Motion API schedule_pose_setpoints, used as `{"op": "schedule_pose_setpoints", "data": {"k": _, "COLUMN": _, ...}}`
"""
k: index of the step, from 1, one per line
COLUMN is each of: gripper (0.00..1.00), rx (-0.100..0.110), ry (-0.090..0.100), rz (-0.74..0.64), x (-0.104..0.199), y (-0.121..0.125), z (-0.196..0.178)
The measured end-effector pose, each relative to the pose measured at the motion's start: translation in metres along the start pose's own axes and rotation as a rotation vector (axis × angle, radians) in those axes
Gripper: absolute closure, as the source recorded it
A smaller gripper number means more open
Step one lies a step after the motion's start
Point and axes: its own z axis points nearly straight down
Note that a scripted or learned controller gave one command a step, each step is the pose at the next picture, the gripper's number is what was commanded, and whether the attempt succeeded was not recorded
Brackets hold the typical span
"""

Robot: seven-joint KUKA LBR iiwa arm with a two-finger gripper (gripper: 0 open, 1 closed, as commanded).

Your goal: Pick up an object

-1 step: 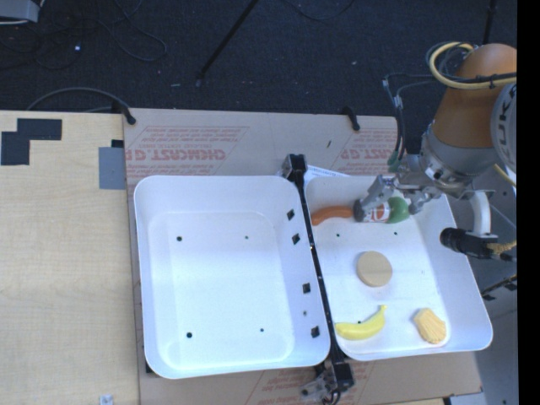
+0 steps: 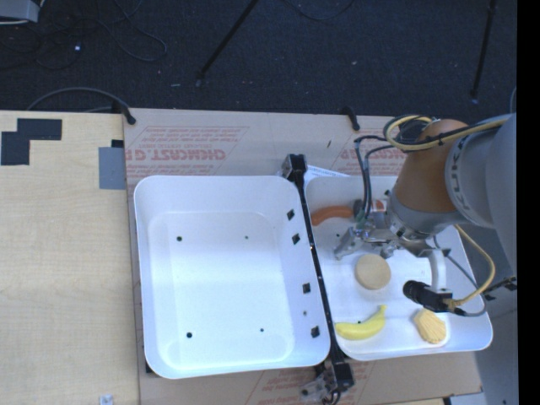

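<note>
The gripper [image 2: 364,241] hung low in the right bin [image 2: 472,337], just at twelve o'clock of a round tan object [image 2: 372,272] — whether it was wide or narrow could not be told. A banana [image 2: 363,326] lay at six, a corn cob [image 2: 431,326] at four, an orange carrot-like piece [image 2: 330,215] at ten. Descending off-centre, it might nudge the round thing aside — it looked apt to roll.
</note>
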Motion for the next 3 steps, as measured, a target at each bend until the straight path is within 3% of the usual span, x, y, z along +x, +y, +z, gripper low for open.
{"op": "schedule_pose_setpoints", "data": {"k": 1, "gripper": 0.0, "rx": -0.004, "ry": 0.0, "rz": 0.003, "x": 0.013, "y": -0.027, "z": -0.003}}
{"op": "schedule_pose_setpoints", "data": {"k": 2, "gripper": 1.0, "rx": -0.006, "ry": -0.002, "rz": 0.01, "x": 0.01, "y": -0.025, "z": -0.014}}
{"op": "schedule_pose_setpoints", "data": {"k": 3, "gripper": 0.0, "rx": -0.005, "ry": -0.001, "rz": 0.011, "x": 0.01, "y": -0.026, "z": -0.014}}
